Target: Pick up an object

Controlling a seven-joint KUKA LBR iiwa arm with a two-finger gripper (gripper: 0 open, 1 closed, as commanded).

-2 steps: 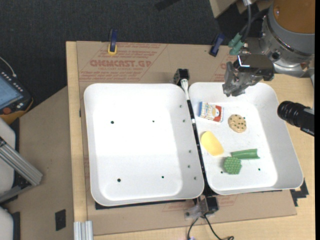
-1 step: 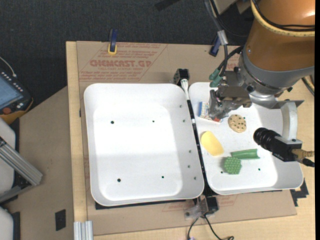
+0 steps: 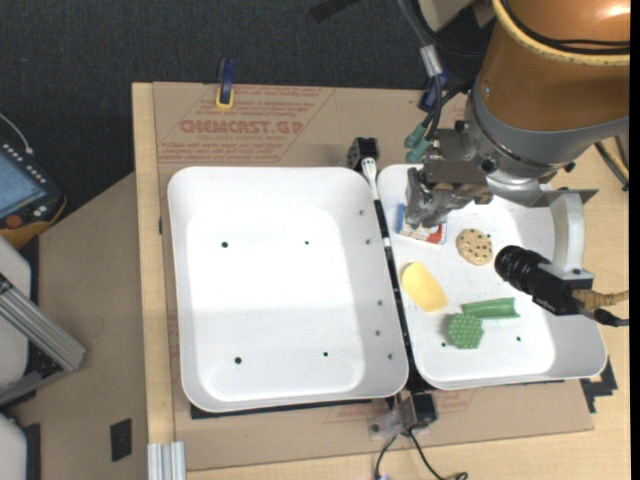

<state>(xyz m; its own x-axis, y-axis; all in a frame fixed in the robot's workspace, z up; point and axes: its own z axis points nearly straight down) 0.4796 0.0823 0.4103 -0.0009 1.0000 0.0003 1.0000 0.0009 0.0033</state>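
Clutter sits all in the bin (image 3: 530,360) nearer the arm: a small flat packet (image 3: 424,232) in blue, white and red towards the bin's far inner corner, a round speckled cookie (image 3: 474,246) near it, a yellow lump (image 3: 424,287) by the wall shared with the other bin (image 3: 270,268), and a green knobbly piece (image 3: 465,330) with a green stick (image 3: 490,309) just beside it. The end effector (image 3: 428,213) hangs low right over the packet and partly hides it. I cannot tell whether it is open or closed, nor whether it touches the packet. The packet looks the likely target. It is probably light and thin and lies flat, so there is little to get under. A pinch across its narrower width seems best, though it may slide or bend. The yellow lump looks smooth and rounded, fuller in body, and likely easier to take across its middle.
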